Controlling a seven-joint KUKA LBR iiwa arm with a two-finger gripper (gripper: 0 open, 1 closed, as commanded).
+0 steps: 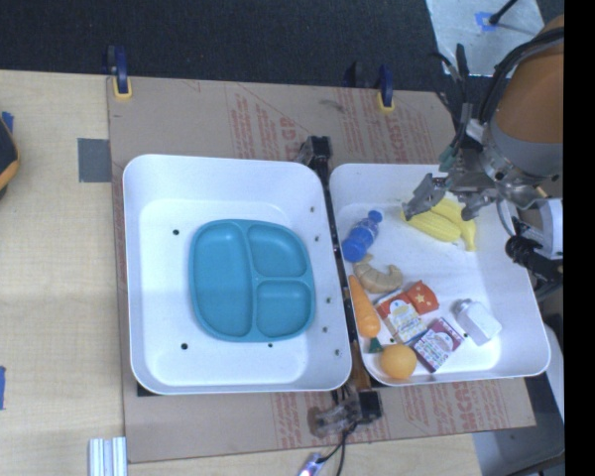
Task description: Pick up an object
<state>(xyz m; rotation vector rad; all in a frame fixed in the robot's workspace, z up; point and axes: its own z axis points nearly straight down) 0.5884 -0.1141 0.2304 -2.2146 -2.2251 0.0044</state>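
Gripper [438, 194] poised at the banana bunch [444, 224], right bin [521, 296].
Finger state cannot be told; the curved bananas could slip aside, or nudge the nearby blue bottle [360, 237].

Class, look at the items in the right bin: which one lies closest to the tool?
The yellow bananas, directly beneath the tool at the bin's far side; the other items lie nearer the camera.

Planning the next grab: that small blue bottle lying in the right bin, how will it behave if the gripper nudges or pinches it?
The blue bottle lies on its side on the smooth bin floor, so a nudge would probably roll it. It looks small and likely light, easily shoved aside. Its rounded body may slip from a pinch; gripping across the middle seems safer. The gripper hangs near the bananas.
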